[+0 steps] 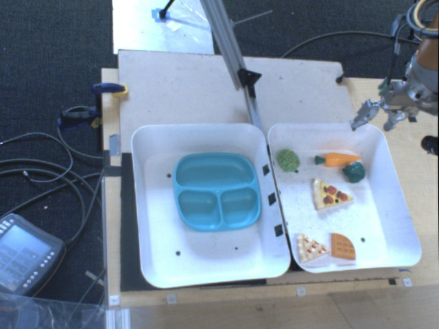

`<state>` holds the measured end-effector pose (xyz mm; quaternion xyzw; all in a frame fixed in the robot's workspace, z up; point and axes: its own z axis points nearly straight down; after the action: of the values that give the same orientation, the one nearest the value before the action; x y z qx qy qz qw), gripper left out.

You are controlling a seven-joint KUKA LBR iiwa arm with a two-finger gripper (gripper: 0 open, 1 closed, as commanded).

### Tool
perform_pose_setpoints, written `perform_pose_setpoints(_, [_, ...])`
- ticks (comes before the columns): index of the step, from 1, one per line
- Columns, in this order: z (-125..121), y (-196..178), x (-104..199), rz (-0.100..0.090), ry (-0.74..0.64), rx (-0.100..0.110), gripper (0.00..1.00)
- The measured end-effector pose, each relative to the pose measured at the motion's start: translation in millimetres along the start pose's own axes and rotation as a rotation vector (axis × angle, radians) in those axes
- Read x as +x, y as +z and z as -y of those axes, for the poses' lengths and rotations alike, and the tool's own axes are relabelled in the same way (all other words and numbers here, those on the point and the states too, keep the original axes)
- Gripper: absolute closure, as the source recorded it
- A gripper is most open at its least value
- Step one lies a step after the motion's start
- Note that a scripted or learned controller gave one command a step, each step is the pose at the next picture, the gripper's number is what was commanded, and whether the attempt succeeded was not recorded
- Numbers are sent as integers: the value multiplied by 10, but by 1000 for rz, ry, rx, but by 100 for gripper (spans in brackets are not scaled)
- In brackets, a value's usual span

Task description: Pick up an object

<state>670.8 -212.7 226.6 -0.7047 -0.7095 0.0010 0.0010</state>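
Observation:
The right bin (401, 204) holds several toy foods: a green broccoli (288, 160), an orange carrot (337, 159), a dark green vegetable (354, 172), a pizza slice (330, 195), a second pizza slice (311, 248) and an orange-brown cracker (343, 246). My gripper (379, 117) hangs over the far right corner of that bin, above and behind the carrot. It is open, with its two fingers spread and nothing between them.
The left bin (147, 204) holds a blue divided plate (217, 190). A grey pole (226, 36) slants down to the wall between the bins. Cables and a handheld pendant (24, 252) lie on the floor at the left.

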Motion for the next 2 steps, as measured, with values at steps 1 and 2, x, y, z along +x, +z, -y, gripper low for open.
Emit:
perform_pose_setpoints(1, [38,619,-28,0,4,1,0])
perform_pose_setpoints(2, [81,1052,17,0,3,-1,0])
